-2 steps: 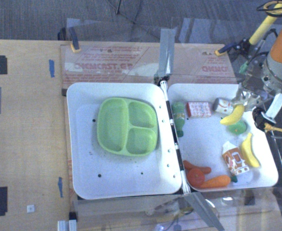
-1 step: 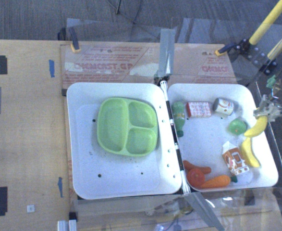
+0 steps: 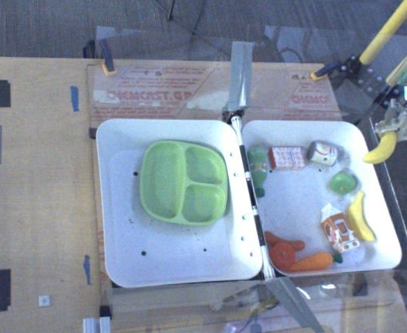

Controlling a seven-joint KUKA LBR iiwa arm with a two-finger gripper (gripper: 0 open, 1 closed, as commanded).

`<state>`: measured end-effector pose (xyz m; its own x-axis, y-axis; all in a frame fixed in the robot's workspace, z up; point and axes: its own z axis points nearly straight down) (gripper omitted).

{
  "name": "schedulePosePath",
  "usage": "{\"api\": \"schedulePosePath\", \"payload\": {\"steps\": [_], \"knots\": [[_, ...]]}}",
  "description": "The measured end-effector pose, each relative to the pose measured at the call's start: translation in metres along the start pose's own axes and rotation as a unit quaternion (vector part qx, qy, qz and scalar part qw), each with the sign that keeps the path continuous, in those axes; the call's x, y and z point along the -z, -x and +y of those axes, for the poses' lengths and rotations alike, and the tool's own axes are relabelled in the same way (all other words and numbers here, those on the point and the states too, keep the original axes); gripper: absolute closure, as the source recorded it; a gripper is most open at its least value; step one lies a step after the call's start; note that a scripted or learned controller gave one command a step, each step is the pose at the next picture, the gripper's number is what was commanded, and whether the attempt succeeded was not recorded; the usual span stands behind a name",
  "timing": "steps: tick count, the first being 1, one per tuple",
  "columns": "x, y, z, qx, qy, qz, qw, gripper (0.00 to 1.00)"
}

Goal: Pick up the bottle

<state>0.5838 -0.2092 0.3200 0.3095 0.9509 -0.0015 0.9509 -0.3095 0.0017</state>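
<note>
The bottle [image 3: 258,166] is small and green. It lies against the left wall of the right bin [image 3: 380,186], close to the divider between the two bins. My gripper [image 3: 396,122] hangs at the far right, over the right bin's outer rim and well away from the bottle. A yellow curved piece [image 3: 381,150] sits just below it; whether it is held is unclear.
The right bin also holds a red-and-white box [image 3: 288,158], a silvery can [image 3: 322,153], a green apple [image 3: 343,182], a banana [image 3: 360,218], an orange carton [image 3: 337,232], a red toy [image 3: 282,252] and a carrot [image 3: 315,261]. A green divided plate [image 3: 184,182] lies in the left bin [image 3: 116,207].
</note>
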Motion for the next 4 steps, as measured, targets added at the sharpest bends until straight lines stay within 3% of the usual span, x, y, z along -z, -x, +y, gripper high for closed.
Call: {"api": "schedulePosePath", "payload": {"steps": [1,2,3,4], "knots": [[0.056,-0.065,0.003,-0.073,0.0,0.0,0.9973,1.0],[0.033,-0.032,0.077,-0.277,0.0,0.0,0.9609,1.0],[0.081,-0.002,0.03,-0.29,-0.002,0.0,0.957,1.0],[0.059,-0.02,0.07,-0.388,0.0,0.0,0.9215,1.0]]}}
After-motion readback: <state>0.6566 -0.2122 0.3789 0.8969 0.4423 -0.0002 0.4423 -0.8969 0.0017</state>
